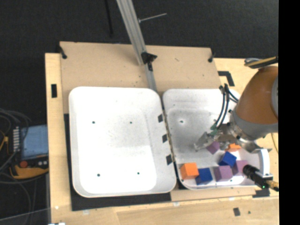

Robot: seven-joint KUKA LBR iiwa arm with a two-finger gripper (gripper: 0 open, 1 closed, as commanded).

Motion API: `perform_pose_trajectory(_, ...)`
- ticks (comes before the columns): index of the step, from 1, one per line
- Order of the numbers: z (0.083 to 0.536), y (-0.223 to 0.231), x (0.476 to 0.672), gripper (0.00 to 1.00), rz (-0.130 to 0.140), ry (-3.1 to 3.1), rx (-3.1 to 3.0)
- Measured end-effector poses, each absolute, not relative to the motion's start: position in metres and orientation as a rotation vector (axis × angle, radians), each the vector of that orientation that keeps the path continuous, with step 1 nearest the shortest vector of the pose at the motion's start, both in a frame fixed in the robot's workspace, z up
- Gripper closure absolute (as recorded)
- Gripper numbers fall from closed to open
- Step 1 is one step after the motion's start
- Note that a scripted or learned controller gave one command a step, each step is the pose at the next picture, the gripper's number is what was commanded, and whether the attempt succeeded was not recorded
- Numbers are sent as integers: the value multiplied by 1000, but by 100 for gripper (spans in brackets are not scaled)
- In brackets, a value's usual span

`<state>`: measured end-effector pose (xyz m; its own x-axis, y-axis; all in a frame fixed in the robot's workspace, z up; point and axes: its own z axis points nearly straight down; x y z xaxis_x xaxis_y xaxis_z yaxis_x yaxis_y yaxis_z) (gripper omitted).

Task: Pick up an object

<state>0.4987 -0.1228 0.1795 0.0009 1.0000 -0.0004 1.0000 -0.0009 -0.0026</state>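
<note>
Camera view: gripper [206, 142], finger state unclear, touches a small purple block [213, 147].

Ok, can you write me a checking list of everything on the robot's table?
Surface: tan bench bearing a left bin and a right bin.
Job's things: orange block, blue blocks, purple blocks in the right bin's near end.
Clutter: nothing seen.
Gripper: gripper low in the right bin, beside a purple block; grip unclear.
Cables: black cables along the arm; loose cords at left.
Surroundings: blue box, metal pole, dark floor.
</note>
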Motion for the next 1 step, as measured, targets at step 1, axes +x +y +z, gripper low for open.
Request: perform_pose_trajectory(1,137,-121,499,0,5,-2218,-2222)
